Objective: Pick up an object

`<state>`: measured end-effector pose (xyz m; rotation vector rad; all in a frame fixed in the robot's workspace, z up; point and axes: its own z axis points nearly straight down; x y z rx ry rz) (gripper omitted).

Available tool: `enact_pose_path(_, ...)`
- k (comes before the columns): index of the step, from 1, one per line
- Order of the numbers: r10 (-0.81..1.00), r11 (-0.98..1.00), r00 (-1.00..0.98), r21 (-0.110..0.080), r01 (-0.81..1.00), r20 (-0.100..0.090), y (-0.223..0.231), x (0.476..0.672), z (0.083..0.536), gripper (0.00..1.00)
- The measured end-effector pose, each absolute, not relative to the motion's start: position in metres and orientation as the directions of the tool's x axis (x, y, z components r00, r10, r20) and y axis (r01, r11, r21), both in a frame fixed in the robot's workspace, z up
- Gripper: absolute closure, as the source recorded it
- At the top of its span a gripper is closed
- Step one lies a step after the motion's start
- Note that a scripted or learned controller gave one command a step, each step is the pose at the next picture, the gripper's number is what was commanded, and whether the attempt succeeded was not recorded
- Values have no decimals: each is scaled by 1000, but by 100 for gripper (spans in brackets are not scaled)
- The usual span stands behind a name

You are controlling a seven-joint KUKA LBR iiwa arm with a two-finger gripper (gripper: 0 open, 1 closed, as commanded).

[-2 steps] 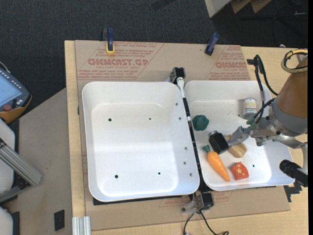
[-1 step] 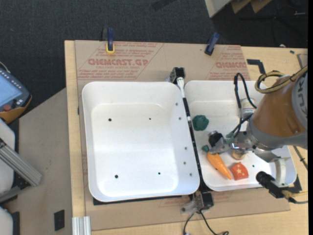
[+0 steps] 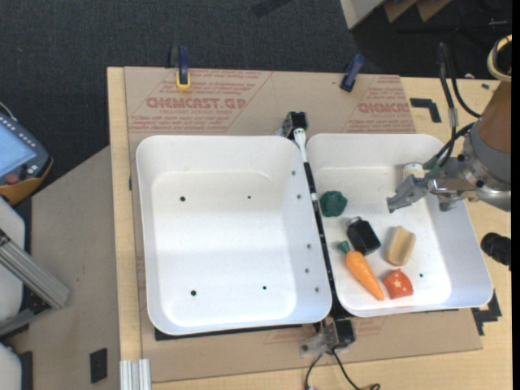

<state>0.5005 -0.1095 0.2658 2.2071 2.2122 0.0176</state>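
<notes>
"CHEMCAST" lettering [image 3: 195, 102] printed on the board far left of the claw, green object [image 3: 332, 202], black block [image 3: 363, 236], carrot [image 3: 365, 274], tan piece [image 3: 400, 245] and red piece [image 3: 398, 284] scattered below-left of the gripper [image 3: 406, 192], claw state not discernible, nothing seen gripped.

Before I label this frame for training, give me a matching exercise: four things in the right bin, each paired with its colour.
Things:
1. carrot
2. broccoli piece
3. block beside the carrot's top
4. bread-like piece

Colours:
A. black
B. tan
C. orange
D. green

Pairs: 1-C, 2-D, 3-A, 4-B
</notes>
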Motion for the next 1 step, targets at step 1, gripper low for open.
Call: enact_pose_path(1,1000,7,-7,4,1000,2,-42,480,286,0)
